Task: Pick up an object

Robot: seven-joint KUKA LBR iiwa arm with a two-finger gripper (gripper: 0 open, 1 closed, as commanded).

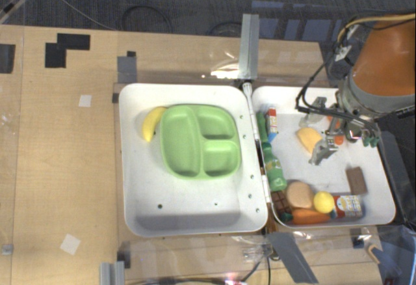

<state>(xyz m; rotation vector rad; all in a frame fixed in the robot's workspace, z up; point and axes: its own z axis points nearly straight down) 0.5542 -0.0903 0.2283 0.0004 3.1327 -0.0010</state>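
Note:
My gripper (323, 151) hangs over the right bin (377, 173), just right of a yellow cheese wedge (309, 138), under the grey arm with its orange band (387, 62). Nothing shows in its grasp. Along the bin's near wall lie a tan bread roll (299, 195), a yellow lemon (323, 202), an orange carrot (311, 216) and a small labelled can (350, 206). A brown bar (355, 179) lies to the right of the gripper. A green bottle (272, 160) lies along the bin's left wall, with a red and white packet (272, 122) beside it.
The left bin (140, 192) holds a green divided plate (198, 140) with a yellow banana (152, 122) at its left edge. A dark chocolate piece (279, 202) sits at the right bin's near left corner. Cables (312, 92) hang beside the wrist.

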